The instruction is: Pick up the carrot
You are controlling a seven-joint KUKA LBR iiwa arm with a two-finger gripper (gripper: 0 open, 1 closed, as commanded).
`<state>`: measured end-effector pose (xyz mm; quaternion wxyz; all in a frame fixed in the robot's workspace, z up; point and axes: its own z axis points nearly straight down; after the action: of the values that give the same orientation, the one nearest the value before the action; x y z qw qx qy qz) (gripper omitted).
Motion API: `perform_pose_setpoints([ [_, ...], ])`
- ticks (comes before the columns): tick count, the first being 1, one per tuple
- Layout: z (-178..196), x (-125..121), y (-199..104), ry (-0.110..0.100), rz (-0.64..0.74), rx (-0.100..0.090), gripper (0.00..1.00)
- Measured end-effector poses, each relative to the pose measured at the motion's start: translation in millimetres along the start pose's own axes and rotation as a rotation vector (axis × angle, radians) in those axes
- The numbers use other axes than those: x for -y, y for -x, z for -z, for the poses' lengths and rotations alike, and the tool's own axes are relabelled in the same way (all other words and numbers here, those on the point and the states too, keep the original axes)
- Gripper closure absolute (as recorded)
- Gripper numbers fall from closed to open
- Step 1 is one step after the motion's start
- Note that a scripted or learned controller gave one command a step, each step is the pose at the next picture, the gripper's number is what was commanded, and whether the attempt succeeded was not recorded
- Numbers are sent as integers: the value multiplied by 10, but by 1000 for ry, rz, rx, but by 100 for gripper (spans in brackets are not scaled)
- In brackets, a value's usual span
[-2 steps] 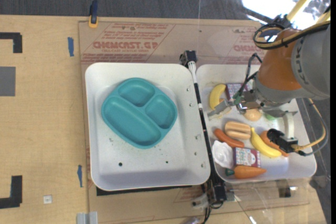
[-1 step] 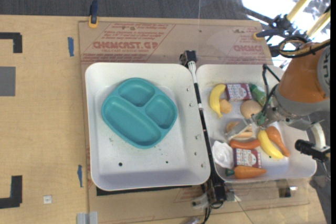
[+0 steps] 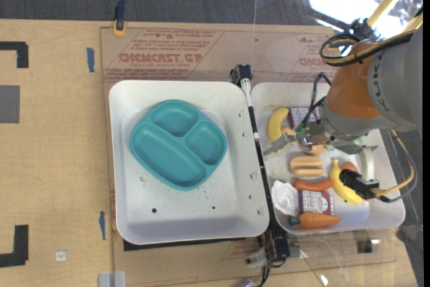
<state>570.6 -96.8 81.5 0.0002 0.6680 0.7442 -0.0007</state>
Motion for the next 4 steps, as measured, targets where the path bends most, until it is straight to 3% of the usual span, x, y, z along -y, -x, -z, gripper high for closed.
perform_pose_setpoints([
  [1,132,-33,61,11,1,18,100],
  [2,1028,-455,-640,3,-246,-2,100],
  [3,1004,-437,-619,-3,-247,1,0],
  [4,996,621,-586,-10,-205,-1,0],
])
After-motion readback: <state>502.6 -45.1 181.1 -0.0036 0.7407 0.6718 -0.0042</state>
